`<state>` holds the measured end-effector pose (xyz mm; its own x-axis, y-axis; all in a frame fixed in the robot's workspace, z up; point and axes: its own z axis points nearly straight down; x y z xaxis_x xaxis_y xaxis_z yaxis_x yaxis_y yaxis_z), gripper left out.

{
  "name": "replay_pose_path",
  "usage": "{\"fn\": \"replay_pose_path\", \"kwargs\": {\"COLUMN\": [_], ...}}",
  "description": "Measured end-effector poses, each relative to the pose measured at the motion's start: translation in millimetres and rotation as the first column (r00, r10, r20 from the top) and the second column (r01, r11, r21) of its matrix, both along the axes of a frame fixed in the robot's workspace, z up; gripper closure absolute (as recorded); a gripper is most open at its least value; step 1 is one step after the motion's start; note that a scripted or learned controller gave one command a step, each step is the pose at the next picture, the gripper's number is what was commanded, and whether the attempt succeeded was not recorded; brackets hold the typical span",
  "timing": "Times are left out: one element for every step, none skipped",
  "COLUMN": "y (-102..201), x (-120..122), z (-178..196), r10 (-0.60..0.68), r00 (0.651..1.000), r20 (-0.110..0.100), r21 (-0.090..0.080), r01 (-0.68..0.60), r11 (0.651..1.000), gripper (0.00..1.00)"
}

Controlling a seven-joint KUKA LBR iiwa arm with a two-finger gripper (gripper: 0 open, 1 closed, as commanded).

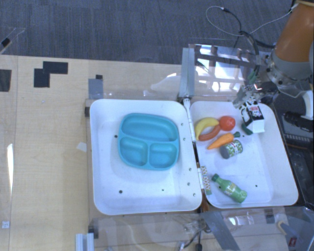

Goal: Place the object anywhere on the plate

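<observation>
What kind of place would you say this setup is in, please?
Probably a robotics lab: two white bins fixed on a wooden bench, toy food like a carrot beside a blue plate, loose cables.

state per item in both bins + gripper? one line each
plate: flat in left bin, nothing on it
banana: lying in right bin
sausage: lying against banana
tomato: resting by banana
carrot: lying flat
can: on its side
green bottle: on its side
milk carton: tilted, below gripper
gripper: over right bin's far edge, grip unclear
</observation>
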<state>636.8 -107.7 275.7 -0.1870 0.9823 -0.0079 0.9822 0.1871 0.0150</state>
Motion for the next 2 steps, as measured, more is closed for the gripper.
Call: {"fn": "replay_pose_path", "kwargs": {"y": [3, -2], "x": [-26, -44], "z": [11, 25], "r10": [-0.006, 0.122], "r00": [1.000, 0.992], "r20": [-0.009, -0.008], "r21": [0.003, 0.002], "r01": [0.006, -0.122], "r11": [1.000, 0.993], "gripper": [1.00, 1.00]}}
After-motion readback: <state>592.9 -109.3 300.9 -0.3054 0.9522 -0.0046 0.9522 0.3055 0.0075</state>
